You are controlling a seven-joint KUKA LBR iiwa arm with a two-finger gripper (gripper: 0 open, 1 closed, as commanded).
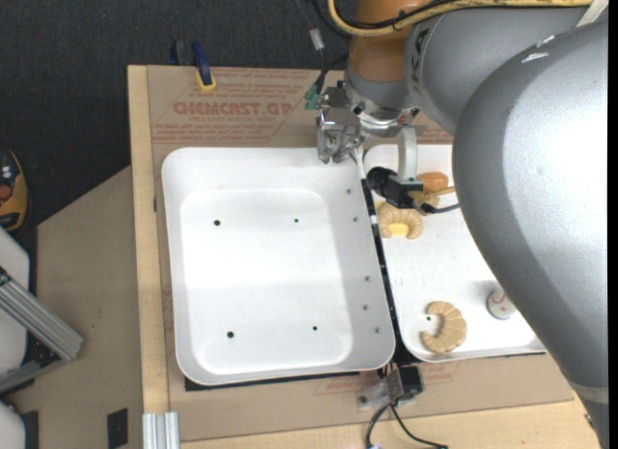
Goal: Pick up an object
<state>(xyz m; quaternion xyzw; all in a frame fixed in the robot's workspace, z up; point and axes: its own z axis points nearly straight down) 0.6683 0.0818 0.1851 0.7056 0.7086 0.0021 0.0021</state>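
Observation:
My gripper (333, 148) hangs over the far rim of the left bin (193, 244), close to the divide between the two bins. Nothing shows between its tips. In the right bin (454, 264), a tan croissant-shaped piece (445, 326) lies near the front edge. A second tan curved piece with a yellow patch (401, 222) lies by the divide, just right of and nearer than the gripper. An orange piece (432, 182) sits behind it. A small pale round thing (499, 304) lies partly hidden under the arm.
The big grey arm (541, 148) covers most of the right bin's right side. A cardboard sheet (241, 104) lies under both bins, with a blue and yellow clamp (203, 66) on its far edge. Cables hang at the front edge (396, 394).

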